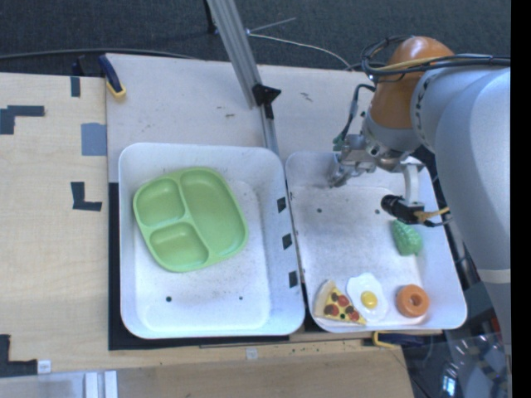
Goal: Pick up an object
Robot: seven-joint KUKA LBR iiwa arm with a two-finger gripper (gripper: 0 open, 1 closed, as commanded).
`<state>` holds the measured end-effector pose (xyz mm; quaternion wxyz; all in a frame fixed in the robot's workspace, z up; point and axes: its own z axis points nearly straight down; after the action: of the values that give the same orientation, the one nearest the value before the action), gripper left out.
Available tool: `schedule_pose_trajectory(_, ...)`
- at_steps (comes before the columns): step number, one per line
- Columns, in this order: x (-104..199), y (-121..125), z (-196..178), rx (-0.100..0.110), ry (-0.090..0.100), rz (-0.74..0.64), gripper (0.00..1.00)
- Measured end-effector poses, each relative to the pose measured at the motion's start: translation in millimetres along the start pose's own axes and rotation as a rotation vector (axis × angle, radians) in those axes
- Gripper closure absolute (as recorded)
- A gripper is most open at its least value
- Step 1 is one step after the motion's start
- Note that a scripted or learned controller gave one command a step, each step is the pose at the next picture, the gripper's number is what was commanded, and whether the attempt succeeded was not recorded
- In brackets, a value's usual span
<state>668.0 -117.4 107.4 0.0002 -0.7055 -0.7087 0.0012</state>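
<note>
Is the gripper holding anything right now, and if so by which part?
Nothing shows between the jaws of the gripper, which hangs over a bare far corner of the right shallow white bin.

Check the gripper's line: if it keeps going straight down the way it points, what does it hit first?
Likely the bare floor of the right bin, near its upper-left corner. The gripper points down there, and no toy lies under it. Depth is hard to judge from this slanted view.

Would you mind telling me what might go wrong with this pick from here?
1. The gripper hangs over a bare far corner of the right bin, so closing there would likely grab nothing.
2. The pizza, egg and donut crowd the near wall, leaving little finger room.
</note>
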Motion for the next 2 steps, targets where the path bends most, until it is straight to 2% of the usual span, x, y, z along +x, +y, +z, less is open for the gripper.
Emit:
schedule_pose_trajectory(1,-3,-3,-59,-0.001,0.001,0.003,1.00)
schedule_pose_trajectory(2,-2,0,-101,-0.005,0.001,0.003,1.00)
